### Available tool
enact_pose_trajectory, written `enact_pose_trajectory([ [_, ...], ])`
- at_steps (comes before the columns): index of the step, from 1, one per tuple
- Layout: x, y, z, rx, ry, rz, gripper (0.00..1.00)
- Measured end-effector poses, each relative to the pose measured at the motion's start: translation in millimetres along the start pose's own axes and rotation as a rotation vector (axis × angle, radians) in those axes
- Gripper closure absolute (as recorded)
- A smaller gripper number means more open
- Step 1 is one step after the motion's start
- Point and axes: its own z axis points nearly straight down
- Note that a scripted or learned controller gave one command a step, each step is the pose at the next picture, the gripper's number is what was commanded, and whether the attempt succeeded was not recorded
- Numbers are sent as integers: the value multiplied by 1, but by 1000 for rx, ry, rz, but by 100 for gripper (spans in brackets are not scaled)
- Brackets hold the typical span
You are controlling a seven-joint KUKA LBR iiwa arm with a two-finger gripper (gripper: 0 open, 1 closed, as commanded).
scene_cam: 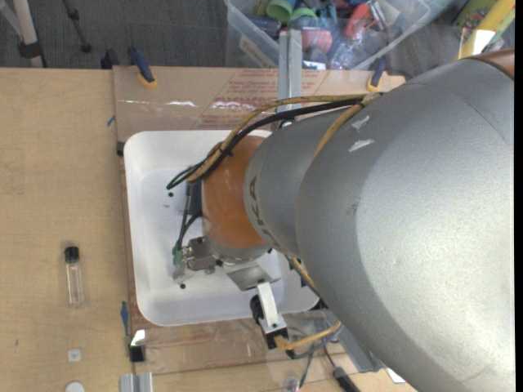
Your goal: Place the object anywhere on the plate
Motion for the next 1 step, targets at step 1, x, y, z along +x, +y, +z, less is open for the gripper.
enact_pose_trajectory([
  [1,-7,-12,6,-20,7,149,0],
])
